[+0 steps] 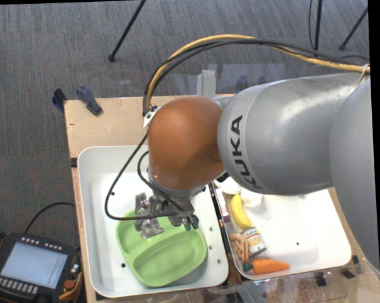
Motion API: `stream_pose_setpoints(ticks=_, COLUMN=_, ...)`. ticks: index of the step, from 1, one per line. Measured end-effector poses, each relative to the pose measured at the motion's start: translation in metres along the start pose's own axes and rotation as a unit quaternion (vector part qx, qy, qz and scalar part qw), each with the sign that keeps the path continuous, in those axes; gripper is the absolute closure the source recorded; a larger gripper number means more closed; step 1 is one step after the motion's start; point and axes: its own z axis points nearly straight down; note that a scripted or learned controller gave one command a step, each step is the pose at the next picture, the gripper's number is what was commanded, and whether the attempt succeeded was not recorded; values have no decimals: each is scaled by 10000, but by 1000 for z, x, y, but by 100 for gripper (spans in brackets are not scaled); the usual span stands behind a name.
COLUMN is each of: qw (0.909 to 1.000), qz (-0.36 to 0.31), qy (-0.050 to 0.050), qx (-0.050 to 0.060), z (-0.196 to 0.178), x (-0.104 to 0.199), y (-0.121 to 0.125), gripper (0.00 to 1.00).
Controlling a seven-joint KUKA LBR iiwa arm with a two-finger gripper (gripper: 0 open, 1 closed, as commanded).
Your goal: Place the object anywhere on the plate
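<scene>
Two shallow white plastic bins sit before us; at the green divided plate's eleven o'clock hangs the gripper, grasp state unclear.

**Bystanders on and around the bench**

The right bin holds a banana, a small printed carton and a carrot. A teach pendant lies on the grey carpet at lower left; 2 blue clamps sit at the bench's far corner.
</scene>
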Motion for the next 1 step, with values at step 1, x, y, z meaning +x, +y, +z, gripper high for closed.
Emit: stream_pose_setpoints(ticks=1, qw=9990, qz=-433, qy=-77, qx=4, z=92, x=-52, y=1, gripper=100)
